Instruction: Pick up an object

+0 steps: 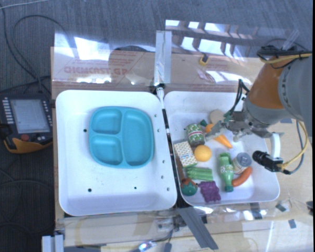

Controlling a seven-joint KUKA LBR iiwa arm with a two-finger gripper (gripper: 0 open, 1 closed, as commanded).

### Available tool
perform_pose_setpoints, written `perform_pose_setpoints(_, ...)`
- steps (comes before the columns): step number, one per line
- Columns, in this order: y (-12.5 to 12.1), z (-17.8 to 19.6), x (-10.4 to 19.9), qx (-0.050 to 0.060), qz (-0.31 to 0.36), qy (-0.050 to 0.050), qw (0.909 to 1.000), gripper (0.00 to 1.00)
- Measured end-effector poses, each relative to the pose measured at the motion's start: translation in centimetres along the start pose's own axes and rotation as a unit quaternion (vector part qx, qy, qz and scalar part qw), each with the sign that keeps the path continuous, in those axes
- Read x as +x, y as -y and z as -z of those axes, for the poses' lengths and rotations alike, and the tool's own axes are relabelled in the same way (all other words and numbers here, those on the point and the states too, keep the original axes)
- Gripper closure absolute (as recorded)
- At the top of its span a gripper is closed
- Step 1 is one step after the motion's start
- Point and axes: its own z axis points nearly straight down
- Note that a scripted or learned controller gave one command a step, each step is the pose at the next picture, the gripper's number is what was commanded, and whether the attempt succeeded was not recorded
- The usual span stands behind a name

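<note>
Currently the arm, grey with an orange band, reaches in from the right over the right bin. Gripper sits low over the bin's upper middle, just beside a small orange carrot and a pale beige round piece. Can't tell from this angle how the gripper is set; nothing visibly held.

Right bin is shallow white plastic with rounded corners, and holds a cluster of toy food:
- small can with green label, tilted, near the bin's left wall
- yellow-orange round fruit, smooth, just below the can
- pale checkered cracker-like square, touching the fruit's left side
- green ridged vegetable, lying flat below the fruit
- purple grape bunch, bumpy, near the front edge
- small red and green piece, front left corner, too small to identify
- green bottle, lying on its side right of the fruit
- grey round-topped can, just right of the bottle
- orange-red sausage-like piece, curved, below the grey can

Left bin, same white plastic, holds a turquoise divided plate, three compartments, smooth, rounded-square, roughly centred.

Teach pendant, yellow and black casing with a grey screen, lies on the dark carpet left of the bins. Clear shiny plastic sheet is behind the bins.
</note>
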Motion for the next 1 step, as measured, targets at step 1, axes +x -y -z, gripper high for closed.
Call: perform_pose_setpoints(1, -0.02, 0.83, 0.24, 0.0, 0.001, -0.002, 1.0, 1.0)
